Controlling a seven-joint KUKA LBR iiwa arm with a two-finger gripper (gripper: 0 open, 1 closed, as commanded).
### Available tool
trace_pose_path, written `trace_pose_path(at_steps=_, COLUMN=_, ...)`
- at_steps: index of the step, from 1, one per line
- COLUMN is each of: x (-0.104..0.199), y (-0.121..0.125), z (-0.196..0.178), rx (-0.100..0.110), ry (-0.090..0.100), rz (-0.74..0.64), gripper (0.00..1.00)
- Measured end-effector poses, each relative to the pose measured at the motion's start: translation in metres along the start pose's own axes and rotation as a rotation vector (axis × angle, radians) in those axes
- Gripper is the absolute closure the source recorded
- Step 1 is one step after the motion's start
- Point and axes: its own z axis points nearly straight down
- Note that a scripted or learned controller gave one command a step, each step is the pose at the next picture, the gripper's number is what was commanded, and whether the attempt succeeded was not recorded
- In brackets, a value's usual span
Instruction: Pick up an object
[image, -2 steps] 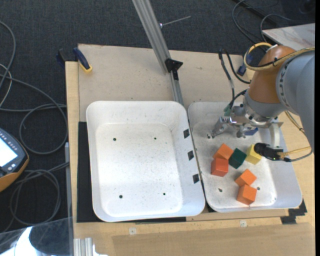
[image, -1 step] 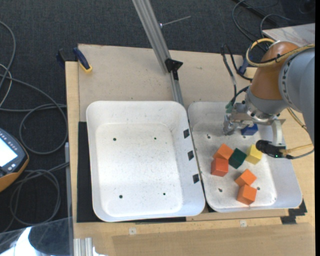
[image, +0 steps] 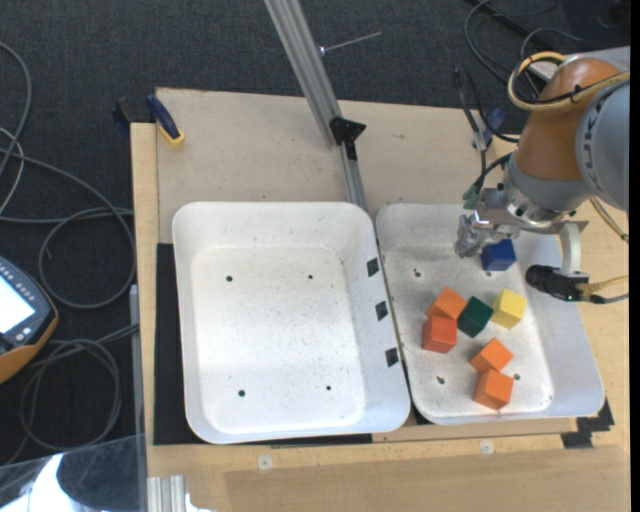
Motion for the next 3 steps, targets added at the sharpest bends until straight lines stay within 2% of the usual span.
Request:
trace_pose_path(at_steps=1, x=0.003, y=0.004, z=-0.065, rx=-0.003, ry=-0.001, rz=-0.001, gripper=1.0)
trace_pose_path(at_steps=2, x=-0.004, y=0.011, z=-0.115, rx=-0.002, ry=-0.001, rz=-0.001, gripper=1.0)
trace_pose_path(at_steps=3, x=-0.003, y=0.012, z=-0.146, rx=0.0, ry=0.0, rz=0.0, gripper=1.0)
